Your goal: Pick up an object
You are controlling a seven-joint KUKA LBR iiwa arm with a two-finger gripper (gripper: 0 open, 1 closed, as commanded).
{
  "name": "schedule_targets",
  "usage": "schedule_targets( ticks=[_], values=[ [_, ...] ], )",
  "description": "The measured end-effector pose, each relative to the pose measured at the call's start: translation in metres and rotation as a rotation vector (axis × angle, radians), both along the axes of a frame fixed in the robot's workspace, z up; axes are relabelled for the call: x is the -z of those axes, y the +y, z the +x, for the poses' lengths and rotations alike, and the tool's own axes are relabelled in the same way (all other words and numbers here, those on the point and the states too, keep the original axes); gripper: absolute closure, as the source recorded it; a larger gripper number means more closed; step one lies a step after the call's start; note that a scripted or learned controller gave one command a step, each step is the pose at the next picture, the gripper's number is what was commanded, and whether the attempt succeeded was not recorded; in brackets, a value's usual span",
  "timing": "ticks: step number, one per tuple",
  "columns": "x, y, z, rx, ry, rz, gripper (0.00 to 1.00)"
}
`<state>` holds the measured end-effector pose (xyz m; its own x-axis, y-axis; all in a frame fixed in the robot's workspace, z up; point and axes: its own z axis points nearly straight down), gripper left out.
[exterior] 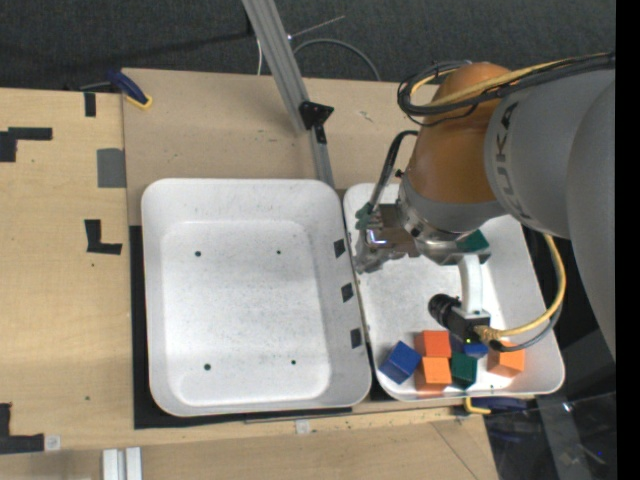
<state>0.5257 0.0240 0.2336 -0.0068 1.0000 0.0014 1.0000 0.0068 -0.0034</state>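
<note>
- A pale wooden bench [60,298] stands against a dark floor. It carries two shallow white bins side by side, the left bin [160,268] and the right bin [535,373].
- The things to pick lie bunched at the near end of the right bin. There is a blue block [400,360], an orange block [436,343] with a second orange block [436,371] just in front of it, a green block [463,370], and an orange piece [508,361] further right.
- The claw [378,236] hangs over the far left part of the right bin. It is close to the wall shared with the left bin and well apart from the bunch.
- How far the claw is open cannot be told, because the wrist sits over it. Nothing is seen held in it.
- The blocks touch or nearly touch, so a descent there may land on top of one, or shove the bunch aside instead of closing around a single piece.
- The blue block sits near the bin's left wall, so a reach for it may strike that wall.
- Where the claw hangs now, no block is seen beneath it, so closing there would probably catch nothing.
- The arm [560,138] covers the far and right part of the right bin. A teal-green scrap [477,240] peeks out beneath the wrist, and what it is cannot be made out.
- The orange piece is partly hidden, so its shape is unclear.
</note>
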Motion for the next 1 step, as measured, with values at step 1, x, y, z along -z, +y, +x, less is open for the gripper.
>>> schedule_targets(
  ticks=[1],
  values=[
    [-0.0086, 0.0507, -0.0041, -0.001, -0.002, 0.001, 1.0]
  ],
)
